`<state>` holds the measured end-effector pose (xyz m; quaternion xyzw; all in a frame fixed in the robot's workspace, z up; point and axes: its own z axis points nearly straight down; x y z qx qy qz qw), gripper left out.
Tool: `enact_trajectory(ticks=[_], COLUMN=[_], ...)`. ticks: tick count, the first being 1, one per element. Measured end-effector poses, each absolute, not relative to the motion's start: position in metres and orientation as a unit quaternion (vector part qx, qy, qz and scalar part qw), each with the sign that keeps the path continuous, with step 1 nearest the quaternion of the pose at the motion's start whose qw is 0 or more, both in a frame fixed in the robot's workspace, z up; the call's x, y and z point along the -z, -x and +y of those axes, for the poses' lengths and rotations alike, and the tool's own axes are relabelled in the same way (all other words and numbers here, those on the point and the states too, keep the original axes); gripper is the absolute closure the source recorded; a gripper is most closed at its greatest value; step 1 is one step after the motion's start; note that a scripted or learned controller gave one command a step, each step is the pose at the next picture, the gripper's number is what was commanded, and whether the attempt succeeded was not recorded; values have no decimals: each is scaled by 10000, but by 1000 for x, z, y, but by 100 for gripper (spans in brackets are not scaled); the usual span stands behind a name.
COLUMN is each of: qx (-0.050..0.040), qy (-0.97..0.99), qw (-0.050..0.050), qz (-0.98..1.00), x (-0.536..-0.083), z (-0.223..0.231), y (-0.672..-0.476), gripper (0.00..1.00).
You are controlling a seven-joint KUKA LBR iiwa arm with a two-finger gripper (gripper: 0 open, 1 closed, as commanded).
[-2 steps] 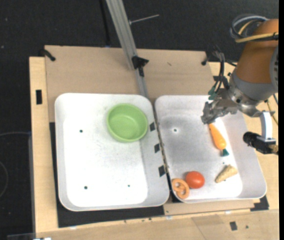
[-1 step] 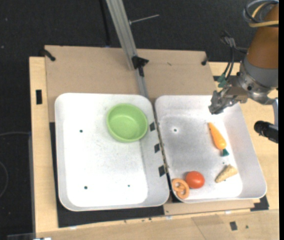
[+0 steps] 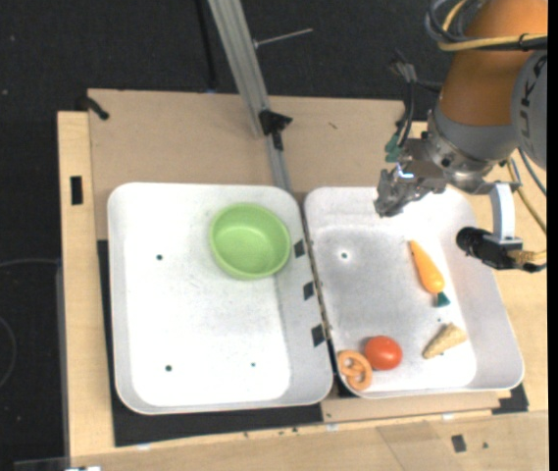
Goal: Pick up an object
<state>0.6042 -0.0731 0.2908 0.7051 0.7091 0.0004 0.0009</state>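
Observation:
In the right bin (image 3: 357, 292) lie an orange carrot (image 3: 426, 266) with a green tip, a red tomato (image 3: 383, 352), an orange pretzel-shaped piece (image 3: 354, 369) at the front left corner, and a tan wedge (image 3: 444, 340). A green bowl (image 3: 249, 241) sits in the left bin (image 3: 161, 312) near its far right side. My gripper (image 3: 392, 202) hangs over the far edge of the right bin, above and to the left of the carrot, with nothing visible between its fingers.
A grey metal pole (image 3: 244, 67) slants up from between the bins at the back. Both bins rest on a wooden board (image 3: 161, 135) with dark floor around it.

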Motion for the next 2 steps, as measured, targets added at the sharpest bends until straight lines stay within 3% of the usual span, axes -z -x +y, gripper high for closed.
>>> enact_trajectory(ticks=[2], qx=[2], qy=[-7048], qw=[-5], qz=[7094], x=[-267], z=[36], y=[-609], gripper=[100])
